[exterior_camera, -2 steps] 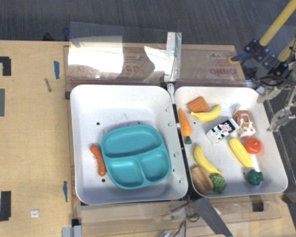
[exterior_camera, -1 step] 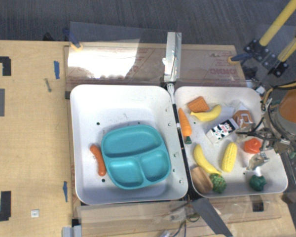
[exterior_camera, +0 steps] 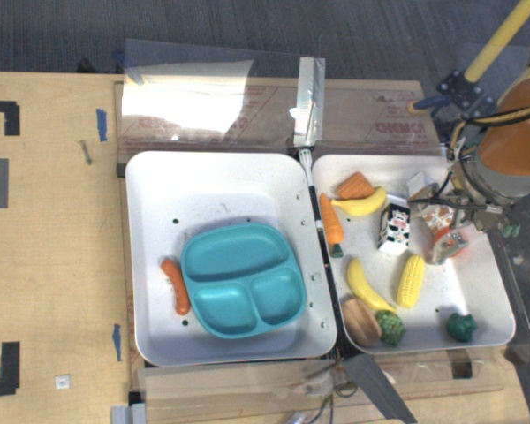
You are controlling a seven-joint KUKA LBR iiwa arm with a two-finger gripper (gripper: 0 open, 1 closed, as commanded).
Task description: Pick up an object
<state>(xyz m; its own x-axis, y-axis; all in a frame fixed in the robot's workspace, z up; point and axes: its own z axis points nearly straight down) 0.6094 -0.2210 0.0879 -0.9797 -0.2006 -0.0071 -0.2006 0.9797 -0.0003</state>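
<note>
The right bin (exterior_camera: 502, 300) holds a black-and-white carton (exterior_camera: 394, 227), a corn cob (exterior_camera: 411, 280), two bananas (exterior_camera: 367, 284) (exterior_camera: 360, 205), a carrot (exterior_camera: 331, 223), an orange wedge (exterior_camera: 354, 185), a broccoli (exterior_camera: 389, 327), a brown round piece (exterior_camera: 360, 321) and a dark green item (exterior_camera: 460, 327). My gripper (exterior_camera: 442, 221) hangs low over the bin's right half, just right of the carton. A small red-and-white item (exterior_camera: 449, 244) lies directly under it. The wrist hides how the gripper meets that item.
The left bin (exterior_camera: 159, 193) holds a teal divided plate (exterior_camera: 241, 279) and a sausage (exterior_camera: 176, 286) at the plate's left. The arm's orange band (exterior_camera: 515, 144) stands over the right bin's far right corner. A clear panel (exterior_camera: 190, 104) stands behind the bins.
</note>
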